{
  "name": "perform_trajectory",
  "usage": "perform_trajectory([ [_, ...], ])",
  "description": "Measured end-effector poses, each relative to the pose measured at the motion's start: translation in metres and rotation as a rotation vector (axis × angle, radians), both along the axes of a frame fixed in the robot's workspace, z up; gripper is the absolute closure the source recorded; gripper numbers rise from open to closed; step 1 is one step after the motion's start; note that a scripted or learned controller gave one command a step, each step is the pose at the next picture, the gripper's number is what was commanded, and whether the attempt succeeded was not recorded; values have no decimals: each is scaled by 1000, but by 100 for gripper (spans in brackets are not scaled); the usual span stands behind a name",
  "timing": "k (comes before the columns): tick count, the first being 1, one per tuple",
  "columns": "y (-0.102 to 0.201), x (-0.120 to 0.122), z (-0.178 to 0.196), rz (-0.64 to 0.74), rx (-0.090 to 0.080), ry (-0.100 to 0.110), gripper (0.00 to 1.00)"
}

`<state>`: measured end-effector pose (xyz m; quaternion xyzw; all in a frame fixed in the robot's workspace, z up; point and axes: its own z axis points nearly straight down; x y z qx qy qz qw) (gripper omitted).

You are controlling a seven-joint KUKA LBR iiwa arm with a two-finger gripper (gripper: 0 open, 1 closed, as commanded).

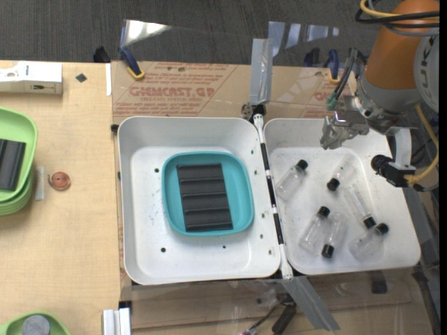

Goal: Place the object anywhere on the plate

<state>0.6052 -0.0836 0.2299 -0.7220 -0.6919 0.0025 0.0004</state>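
Over the far-left corner of the right bin (pixel 398 257), the end effector (pixel 334 137) hung w/ nothing seen between its fingers; how far apart they stood couldn't be told from this angle. The arm (pixel 399 54), grey w/ orange band, came in from the right, leaving most of that bin's floor uncovered. Five clear bottles w/ black caps lay there: one near the left wall (pixel 290 177), one mid-bin (pixel 340 174), one right of centre (pixel 360 205), one twds the near edge (pixel 318 233), one by the near-right corner (pixel 369 240). All lay on their sides, apart from each other w/ gaps between, none touching the end effector. The left bin (pixel 140 250) held the teal plate (pixel 172 187), roughly centred, w/ bare white floor all round it, widest along the near edge. A dark ribbed insert (pixel 203 197) covered the plate's middle, leaving only a teal rim showing. The two bins met at a shared rim btwn plate and bottles. On the desk (pixel 70 257) at left sat green dishes (pixel 17 162) at the frame edge and a small round orange item (pixel 60 180), well apart from the bins.
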Motion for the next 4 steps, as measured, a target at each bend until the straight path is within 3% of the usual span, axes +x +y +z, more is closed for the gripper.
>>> perform_trajectory([
  [3, -4, 1, 24, 1, -5, 3, 100],
  [4, -28, 15, -61, 160, 3, -2, 100],
])
